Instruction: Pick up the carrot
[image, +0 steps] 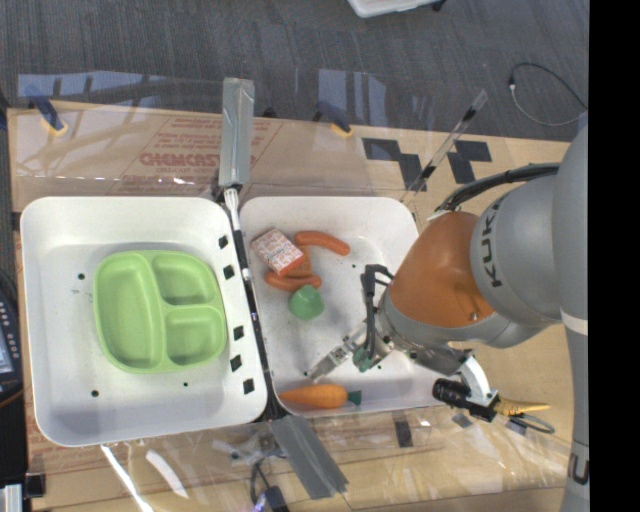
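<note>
Orange carrot (314, 397) on bin floor, just below the fingers (335, 360).

Two bins (60, 420) (400, 215), one tray (160, 310), one carrot (315, 397)

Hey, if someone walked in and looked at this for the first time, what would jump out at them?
Probably the big grey and orange arm reaching in from the right over the right bin. Next, the bright green divided plate in the left bin. Then the carrot lying at the right bin's near edge, just below the gripper.
</note>
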